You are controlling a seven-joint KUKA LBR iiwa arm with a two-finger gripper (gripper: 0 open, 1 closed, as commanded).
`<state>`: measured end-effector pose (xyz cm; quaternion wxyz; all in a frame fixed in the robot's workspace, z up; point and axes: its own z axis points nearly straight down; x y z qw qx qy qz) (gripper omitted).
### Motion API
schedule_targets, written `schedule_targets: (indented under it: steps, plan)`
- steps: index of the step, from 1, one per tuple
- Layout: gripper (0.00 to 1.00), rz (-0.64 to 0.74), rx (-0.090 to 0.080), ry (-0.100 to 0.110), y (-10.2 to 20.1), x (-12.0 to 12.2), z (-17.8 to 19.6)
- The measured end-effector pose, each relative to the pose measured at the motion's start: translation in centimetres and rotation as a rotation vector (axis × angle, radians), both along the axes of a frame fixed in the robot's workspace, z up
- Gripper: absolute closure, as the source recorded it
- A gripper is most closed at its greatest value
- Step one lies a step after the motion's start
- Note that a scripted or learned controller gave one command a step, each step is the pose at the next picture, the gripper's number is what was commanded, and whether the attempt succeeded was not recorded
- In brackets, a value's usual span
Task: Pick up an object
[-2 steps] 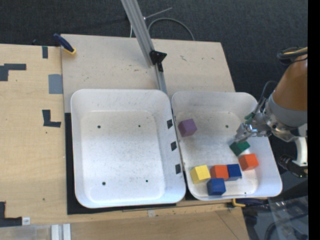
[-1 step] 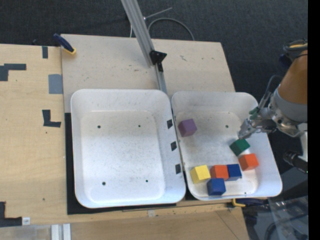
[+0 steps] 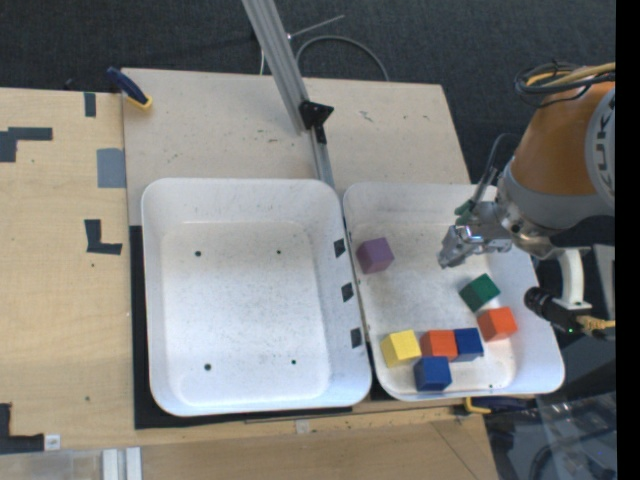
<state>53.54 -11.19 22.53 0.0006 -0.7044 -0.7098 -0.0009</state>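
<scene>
Objects: seven small blocks lie in the right bin [image 3: 400, 200], all on its floor.
Purple block [image 3: 375, 254]: alone near the bin's left wall, toward the far side.
Green block [image 3: 480, 291]: toward the right side, tilted, just below the gripper.
Red-orange block [image 3: 497, 322]: right beside the green one, nearer the front edge.
Front row: yellow block [image 3: 404, 346], orange block [image 3: 439, 344] and blue block [image 3: 468, 343] sit in a line, touching or nearly so.
Second blue block [image 3: 433, 373]: at the front edge, just beside the row.
Gripper [image 3: 455, 253]: over the right bin's far-right part, above and left of the green block; nothing seen between its fingers; whether they are apart or together I cannot tell.
Left bin [image 3: 160, 208]: beside the right one, rims touching.
</scene>
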Motion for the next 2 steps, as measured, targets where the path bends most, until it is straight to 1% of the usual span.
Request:
schedule_targets:
  steps: [2]
  plan:
    - [1.0, -0.001, 0.0, 0.001, 9.7, 2.0, 1.7]
